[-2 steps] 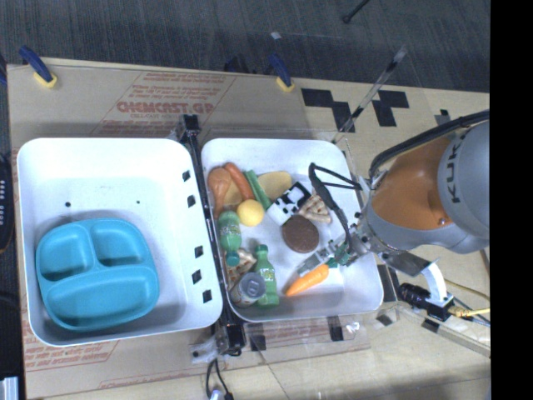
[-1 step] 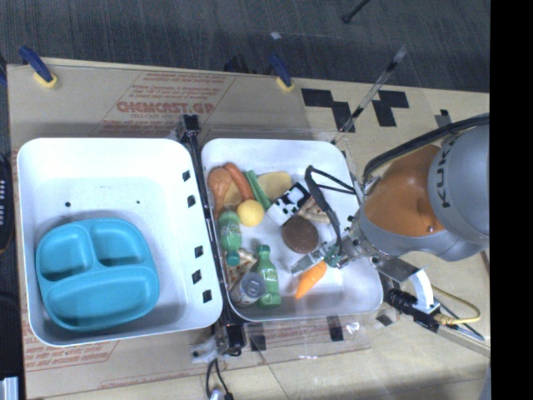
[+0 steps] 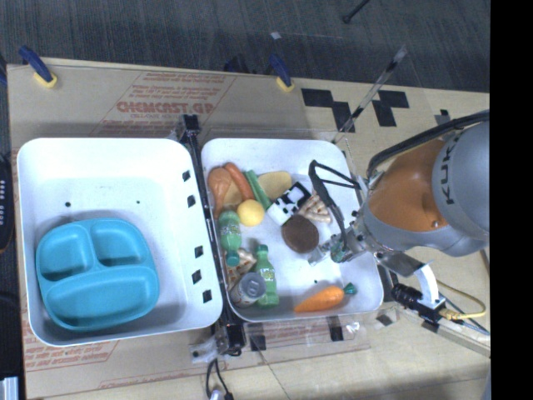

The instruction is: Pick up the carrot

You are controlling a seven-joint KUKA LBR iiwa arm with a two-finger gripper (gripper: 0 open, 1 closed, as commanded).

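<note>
One carrot point(image 3: 320, 299) near bin wall point(image 3: 366, 307), green bottle point(image 3: 265, 275) beside

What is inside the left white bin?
The left bin holds a blue divided tray lying flat in its near half. The bin floor under the tray is covered, so anything beneath it cannot be seen.
</note>
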